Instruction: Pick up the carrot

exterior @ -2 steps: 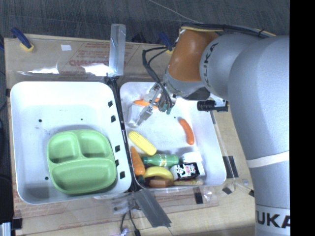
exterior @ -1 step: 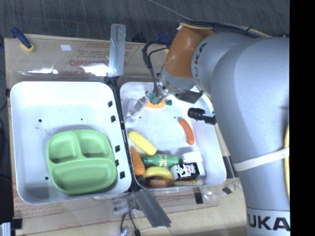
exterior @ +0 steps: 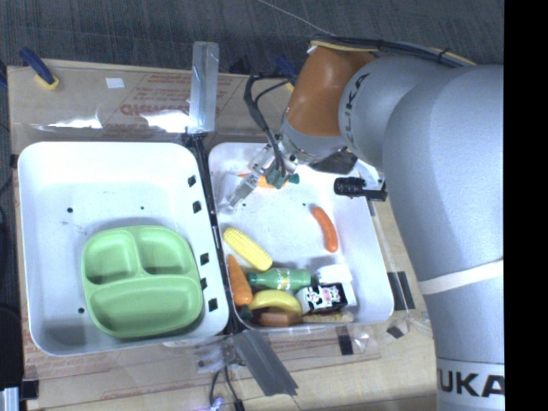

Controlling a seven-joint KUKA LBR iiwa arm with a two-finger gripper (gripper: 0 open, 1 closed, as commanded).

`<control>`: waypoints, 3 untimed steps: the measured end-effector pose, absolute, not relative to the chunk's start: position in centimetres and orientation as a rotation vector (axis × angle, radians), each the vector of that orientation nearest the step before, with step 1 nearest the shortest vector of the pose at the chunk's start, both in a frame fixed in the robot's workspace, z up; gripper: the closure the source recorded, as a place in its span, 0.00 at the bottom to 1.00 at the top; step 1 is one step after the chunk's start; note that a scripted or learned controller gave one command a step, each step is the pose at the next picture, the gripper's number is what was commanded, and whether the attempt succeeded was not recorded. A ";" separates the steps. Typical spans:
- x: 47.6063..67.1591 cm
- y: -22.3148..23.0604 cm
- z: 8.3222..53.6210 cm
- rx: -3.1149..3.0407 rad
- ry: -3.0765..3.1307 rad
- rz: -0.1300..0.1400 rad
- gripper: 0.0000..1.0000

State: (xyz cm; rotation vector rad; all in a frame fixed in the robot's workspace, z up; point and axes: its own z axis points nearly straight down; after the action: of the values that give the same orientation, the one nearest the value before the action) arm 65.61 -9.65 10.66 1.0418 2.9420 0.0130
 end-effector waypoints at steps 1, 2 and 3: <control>65.6 -9.4 10.6 1.426 2.778 0.012 0.00; 65.8 -9.2 11.9 1.414 2.780 0.018 1.00; 61.8 3.9 19.7 1.218 2.890 0.010 1.00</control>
State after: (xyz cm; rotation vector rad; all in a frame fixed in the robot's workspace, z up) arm 61.81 3.90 19.65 1.2177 2.8899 0.0102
